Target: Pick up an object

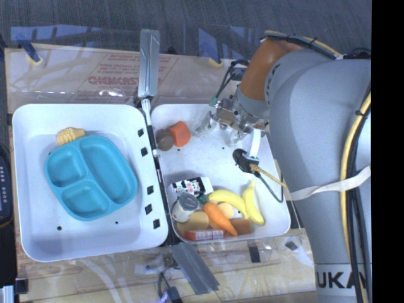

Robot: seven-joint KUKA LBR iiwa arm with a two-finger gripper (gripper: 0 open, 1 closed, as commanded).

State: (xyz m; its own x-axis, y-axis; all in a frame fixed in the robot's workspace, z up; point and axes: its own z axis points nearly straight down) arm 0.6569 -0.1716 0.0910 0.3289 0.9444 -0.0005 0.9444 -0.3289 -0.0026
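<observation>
My claw hangs over the far edge of the right-hand shallow white bin, and I cannot tell its state. Just beside it, an orange block touches a brown ball; a yellow banana and orange carrot crowd the near edge.

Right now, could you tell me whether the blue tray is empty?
Empty: the blue tray shows three bare compartments; the corn lies beside its rim.

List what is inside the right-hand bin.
In the right bin: an orange piece beside a brown ball at the back; in front a carrot, two bananas, a small can and a printed box. The pile hides whatever lies under it.
</observation>
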